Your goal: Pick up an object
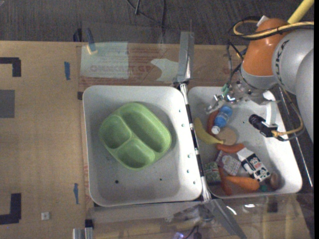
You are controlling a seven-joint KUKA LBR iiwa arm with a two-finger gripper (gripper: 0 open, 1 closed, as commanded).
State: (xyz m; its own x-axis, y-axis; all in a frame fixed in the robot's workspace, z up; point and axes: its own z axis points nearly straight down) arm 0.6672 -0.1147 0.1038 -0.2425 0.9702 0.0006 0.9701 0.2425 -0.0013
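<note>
While the claw (223,99) hangs over the right bin (291,148), I judge the approach step is in hand.
In the camera view, I see its fingers spread, holding nothing, just above a blue-capped bottle (221,118) beside a banana (204,132); next I need a straight descent and a close.

green plate (135,135), left bin (94,183), end effector (223,100) above bottle (221,119)

Tan bench (40,148) before dark floor (60,9) with cables (137,1).
</note>
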